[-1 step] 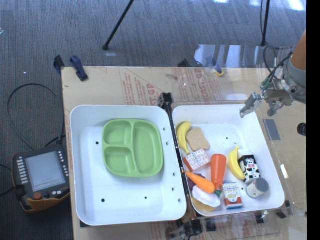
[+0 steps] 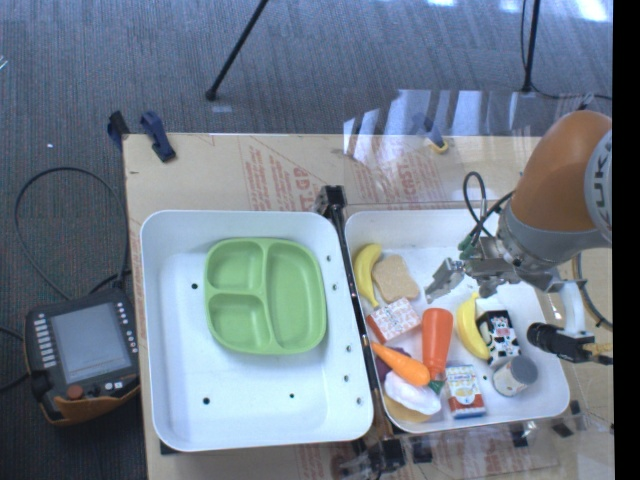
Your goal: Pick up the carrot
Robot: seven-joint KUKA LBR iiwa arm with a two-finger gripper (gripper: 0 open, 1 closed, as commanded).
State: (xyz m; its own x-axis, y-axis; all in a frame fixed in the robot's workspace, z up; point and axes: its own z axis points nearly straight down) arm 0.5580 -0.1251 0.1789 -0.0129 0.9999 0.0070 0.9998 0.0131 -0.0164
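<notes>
Two orange pieces lie in the right bin [image 2: 548,393]. A red-orange carrot [image 2: 436,338] points toward the front, with a dark green end at its near tip. A paler orange carrot-shaped piece [image 2: 401,363] rests slantwise just to its left, touching it near the green end. My gripper [image 2: 452,278] hangs over the back half of this bin, a little behind and to the right of the red-orange carrot, with nothing visibly in it. The wrist and its cables hide how the jaws stand.
Around the carrots lie a banana [image 2: 365,268], a bread slice [image 2: 396,278], a pink-and-white box [image 2: 394,320], a second banana [image 2: 468,326], a cow-print carton [image 2: 497,334], a juice box [image 2: 463,390] and a can [image 2: 515,375]. The left bin [image 2: 180,388] holds a green divided plate [image 2: 266,295].
</notes>
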